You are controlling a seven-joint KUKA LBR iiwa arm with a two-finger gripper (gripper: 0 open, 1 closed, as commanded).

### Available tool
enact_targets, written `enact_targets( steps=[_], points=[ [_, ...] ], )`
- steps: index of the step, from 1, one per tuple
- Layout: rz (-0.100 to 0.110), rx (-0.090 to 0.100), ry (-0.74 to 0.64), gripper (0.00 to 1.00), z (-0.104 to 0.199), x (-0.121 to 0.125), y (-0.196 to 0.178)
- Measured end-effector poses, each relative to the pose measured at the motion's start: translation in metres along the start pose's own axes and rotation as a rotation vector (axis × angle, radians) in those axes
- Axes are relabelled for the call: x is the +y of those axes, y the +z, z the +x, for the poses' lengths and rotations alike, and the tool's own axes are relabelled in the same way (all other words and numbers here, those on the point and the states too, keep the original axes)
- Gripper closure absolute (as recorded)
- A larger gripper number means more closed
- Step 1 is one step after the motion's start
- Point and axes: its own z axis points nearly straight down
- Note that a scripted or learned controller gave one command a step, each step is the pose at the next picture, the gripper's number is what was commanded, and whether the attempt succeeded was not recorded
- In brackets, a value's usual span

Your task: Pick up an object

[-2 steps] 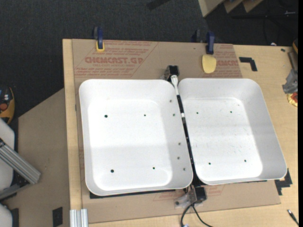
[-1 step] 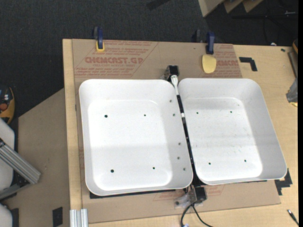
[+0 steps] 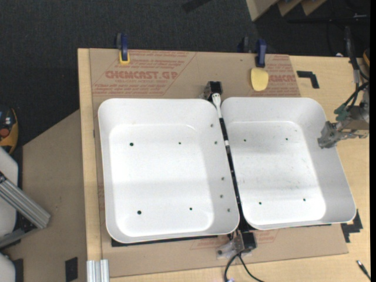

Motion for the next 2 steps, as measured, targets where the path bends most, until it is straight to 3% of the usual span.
enact_targets(
  steps=[1,2],
  points=[
    [-0.005,0.0,-0.004,1.0,0.076,-0.026,0.0],
    [-0.03,-0.005,-0.004,1.0,0.126,-0.003,-0.157]
  ],
)
